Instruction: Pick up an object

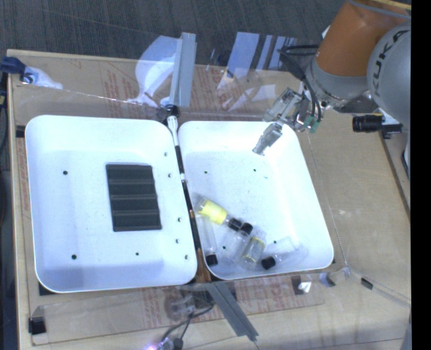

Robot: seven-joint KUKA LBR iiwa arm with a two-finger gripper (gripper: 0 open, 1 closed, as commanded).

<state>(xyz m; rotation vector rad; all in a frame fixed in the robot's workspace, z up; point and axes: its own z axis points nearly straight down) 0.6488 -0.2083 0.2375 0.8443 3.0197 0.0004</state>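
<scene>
So on the left you've got the left bin [47,195] with a dark ribbed block [134,197] lying flat in the middle, long side running toward and away from the camera. Next door, the right bin [303,188] has its clutter piled in the near corner: a yellow tube [213,211] and a few small clear vials with black caps [253,248]. The tube's long axis runs diagonally, pointing from upper left down to lower right. The gripper [268,138] hangs over the far edge of that bin, carrying nothing, and I can't tell its opening. The pile lies toward the camera and a bit left of it.
</scene>
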